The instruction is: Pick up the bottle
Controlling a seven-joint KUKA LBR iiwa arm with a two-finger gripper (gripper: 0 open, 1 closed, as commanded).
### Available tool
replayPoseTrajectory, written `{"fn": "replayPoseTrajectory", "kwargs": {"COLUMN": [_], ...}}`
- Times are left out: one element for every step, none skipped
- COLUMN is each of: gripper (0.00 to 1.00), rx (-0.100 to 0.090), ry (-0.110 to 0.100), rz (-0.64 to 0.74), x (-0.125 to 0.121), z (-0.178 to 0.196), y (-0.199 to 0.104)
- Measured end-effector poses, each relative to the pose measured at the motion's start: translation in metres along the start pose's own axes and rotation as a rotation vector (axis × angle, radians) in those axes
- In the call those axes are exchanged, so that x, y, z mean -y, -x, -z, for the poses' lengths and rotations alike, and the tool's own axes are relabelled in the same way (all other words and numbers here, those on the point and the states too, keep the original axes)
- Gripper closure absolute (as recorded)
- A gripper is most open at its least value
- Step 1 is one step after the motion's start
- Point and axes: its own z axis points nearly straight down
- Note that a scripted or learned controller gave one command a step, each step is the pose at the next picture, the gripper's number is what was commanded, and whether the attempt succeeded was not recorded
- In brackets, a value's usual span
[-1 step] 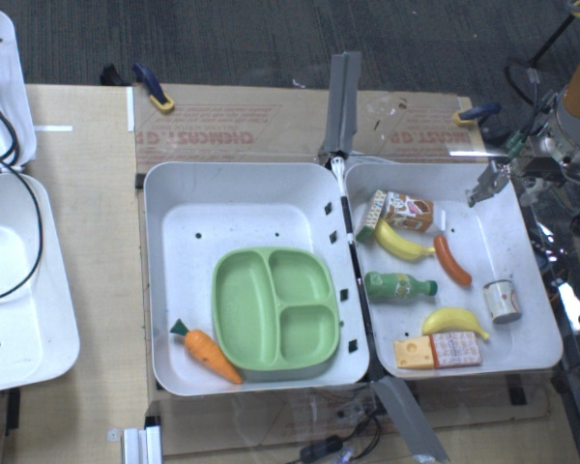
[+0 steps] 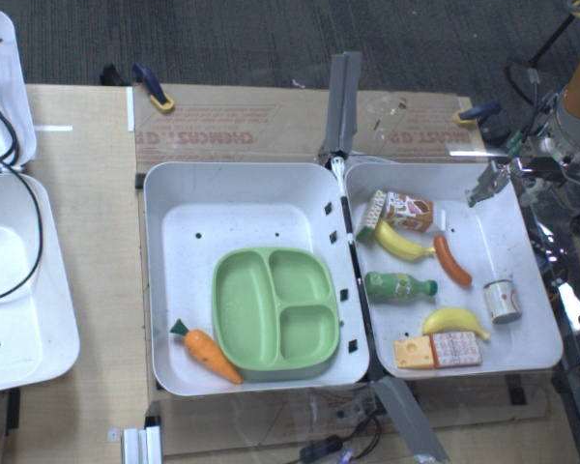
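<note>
The green bottle (image 2: 398,285) lies on its side near the middle of the right bin (image 2: 524,259), cap toward the right, between a banana (image 2: 403,243) above it and a second banana (image 2: 455,321) below, with a sausage (image 2: 452,260) just up and to its right and a small can (image 2: 503,302) further right. The gripper (image 2: 490,183) hovers over the bin's upper right corner, well apart from the bottle; its fingers look spread and hold nothing, though they are small and dim here. The left bin (image 2: 174,259) bears a green divided plate (image 2: 275,308) and a carrot (image 2: 207,350).

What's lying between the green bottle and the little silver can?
In the camera view, a red sausage lies between the green plastic bottle and the small silver can, slightly above their line.
</note>
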Motion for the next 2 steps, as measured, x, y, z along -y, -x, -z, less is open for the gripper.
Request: {"fn": "replayPoseTrajectory", "kwargs": {"gripper": [0.0, 0.0], "rx": [0.0, 0.0], "ry": [-0.001, -0.003], "rz": [0.112, 0.021], "x": [0.041, 0.111], "z": [-0.007, -0.042], "y": [-0.096, -0.178]}}
